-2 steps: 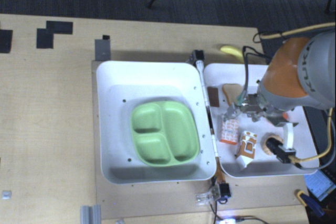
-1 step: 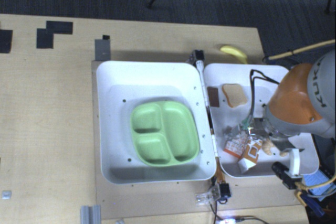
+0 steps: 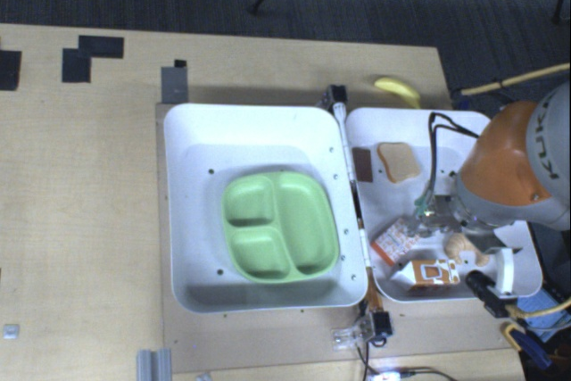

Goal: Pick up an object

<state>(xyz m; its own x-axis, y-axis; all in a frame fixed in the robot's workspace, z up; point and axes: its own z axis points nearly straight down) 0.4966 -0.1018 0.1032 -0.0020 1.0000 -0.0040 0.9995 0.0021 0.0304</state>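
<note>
My gripper point(image 3: 430, 215) is low over the middle of the right bin point(image 3: 385, 128), under the grey arm with its orange band point(image 3: 501, 161). Just to its lower left lies an orange-and-white packet point(image 3: 393, 241). A white-and-brown carton point(image 3: 432, 273) lies near the bin's front wall. A beige rounded thing point(image 3: 460, 244) sits partly under the wrist. At the bin's back are a slice of toast point(image 3: 399, 161) and a small dark brown block point(image 3: 361, 163). The arm hides the gripper's tips.
The left bin point(image 3: 192, 192) holds a green divided plate point(image 3: 279, 224). A yellow banana point(image 3: 398, 89) lies on the bench behind the right bin. Black tape marks point(image 3: 89, 56) sit at the bench's back left. Cables point(image 3: 375, 330) lie at the front edge.
</note>
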